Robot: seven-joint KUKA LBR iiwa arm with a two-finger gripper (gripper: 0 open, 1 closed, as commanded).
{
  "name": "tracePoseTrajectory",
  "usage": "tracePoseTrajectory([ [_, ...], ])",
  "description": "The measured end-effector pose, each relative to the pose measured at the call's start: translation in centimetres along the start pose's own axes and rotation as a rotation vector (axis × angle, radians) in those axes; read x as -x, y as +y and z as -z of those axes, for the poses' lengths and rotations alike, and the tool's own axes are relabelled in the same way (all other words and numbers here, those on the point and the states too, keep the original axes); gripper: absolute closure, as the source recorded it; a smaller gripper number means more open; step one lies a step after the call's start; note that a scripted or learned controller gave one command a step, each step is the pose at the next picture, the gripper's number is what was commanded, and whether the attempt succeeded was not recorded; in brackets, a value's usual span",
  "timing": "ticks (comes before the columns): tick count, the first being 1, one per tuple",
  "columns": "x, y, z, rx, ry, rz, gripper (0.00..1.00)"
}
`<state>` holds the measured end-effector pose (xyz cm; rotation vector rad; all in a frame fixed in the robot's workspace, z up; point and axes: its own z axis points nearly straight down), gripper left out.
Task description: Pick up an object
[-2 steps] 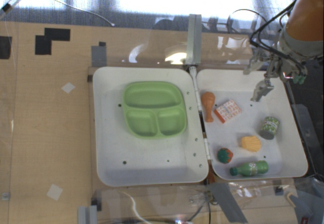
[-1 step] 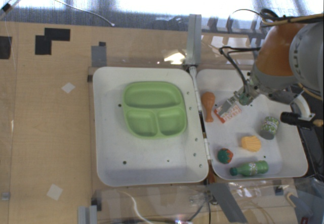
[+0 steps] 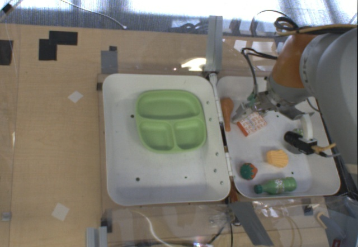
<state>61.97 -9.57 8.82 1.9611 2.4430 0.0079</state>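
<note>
The packet (image 3: 253, 123), white with red print, is lying in the right bin (image 3: 330, 184) directly under the gripper (image 3: 250, 110), touching or nearly touching its tip. Its long axis is running at a slant, from lower left up toward the wrist. Whether anything is pinched there I cannot tell; the tool's end is too small and dark to read.

Just left of the gripper the carrot (image 3: 226, 110) is lying along the bin's wall, long axis pointing away from the camera. Below the gripper, well apart, the yellow piece (image 3: 277, 158) is sitting, and lower still the round green-and-red thing (image 3: 248, 170) and the bottle (image 3: 276, 185), which is lying on its side, long axis crosswise. Far left of the tool, the green tray (image 3: 170, 120) is resting in the left bin (image 3: 123, 184).

Judging from this, the packet is the likely target: the move looks like a short straight descent.
</note>
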Motion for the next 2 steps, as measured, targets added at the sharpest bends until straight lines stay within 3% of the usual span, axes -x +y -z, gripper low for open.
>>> tracePoseTrajectory([
  [1,0.0,0.3,1.2,0.005,-0.003,0.009,1.00],
  [2,-6.6,2.1,10.1,0.003,0.003,-0.103,1.00],
])
